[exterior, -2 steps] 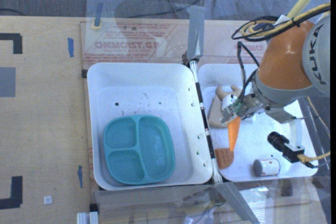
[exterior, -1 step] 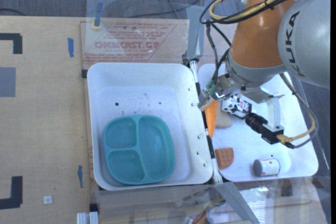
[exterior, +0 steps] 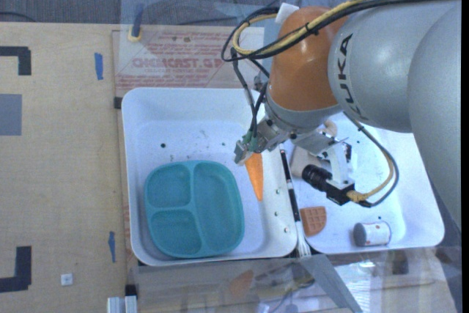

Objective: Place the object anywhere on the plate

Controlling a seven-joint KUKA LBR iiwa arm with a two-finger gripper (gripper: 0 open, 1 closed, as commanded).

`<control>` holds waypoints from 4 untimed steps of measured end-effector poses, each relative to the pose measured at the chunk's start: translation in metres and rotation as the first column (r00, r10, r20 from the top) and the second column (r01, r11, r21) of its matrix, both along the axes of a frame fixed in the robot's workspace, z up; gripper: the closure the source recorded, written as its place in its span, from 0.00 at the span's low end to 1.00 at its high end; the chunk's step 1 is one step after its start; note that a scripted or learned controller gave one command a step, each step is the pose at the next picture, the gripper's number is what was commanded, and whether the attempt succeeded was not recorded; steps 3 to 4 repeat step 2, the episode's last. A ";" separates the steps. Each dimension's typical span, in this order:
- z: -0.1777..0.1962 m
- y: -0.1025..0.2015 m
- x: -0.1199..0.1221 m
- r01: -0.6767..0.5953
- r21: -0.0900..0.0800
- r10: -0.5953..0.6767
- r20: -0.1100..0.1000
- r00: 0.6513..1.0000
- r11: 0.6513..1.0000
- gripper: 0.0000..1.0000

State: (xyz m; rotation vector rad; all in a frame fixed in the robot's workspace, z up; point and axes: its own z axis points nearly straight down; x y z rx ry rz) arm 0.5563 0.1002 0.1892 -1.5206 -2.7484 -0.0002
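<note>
Since the gripper (exterior: 250, 148) sits right on the carrot's (exterior: 254, 174) top end, it reads as clenched on the carrot, which hangs point-down from the fingers; thick end is up at the tool, tip points away. Carrot sits just right of the plate (exterior: 193, 210), above its upper right corner, not over it. It hangs over the left bin's (exterior: 183, 110) floor, close to the wall shared with the right bin (exterior: 410, 209). My guess: mid-carry, object lifted out and heading toward the plate, so it is held from the top to let it drop flat on release.

Plate is teal, three compartments, lying flat in the left bin's lower part. All compartments look bare, so any one works as a drop spot.

Right of the plate, past the shared wall, lie leftovers: a waffle-like piece (exterior: 314, 219) against the divider and a grey cylinder (exterior: 371, 233) farther right on its side. Neither is in the way.

Arm (exterior: 396, 40) comes in from upper right of the plate, orange band (exterior: 308, 62) above the wrist, cables looping over it. A black camera-like module (exterior: 326, 183) hangs off the wrist, right of the carrot.

Next move, as a judgement: shift left and down toward the plate, then release. Risk: the carrot rolls off the rim.
</note>
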 end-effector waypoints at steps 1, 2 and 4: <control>-0.008 0.065 -0.012 -0.045 0.000 0.045 0.000 0.999 0.999 1.00; -0.008 0.064 -0.012 -0.045 0.000 0.045 0.000 0.999 0.999 0.00; -0.008 0.064 -0.012 -0.045 0.000 0.045 0.000 0.999 0.999 0.00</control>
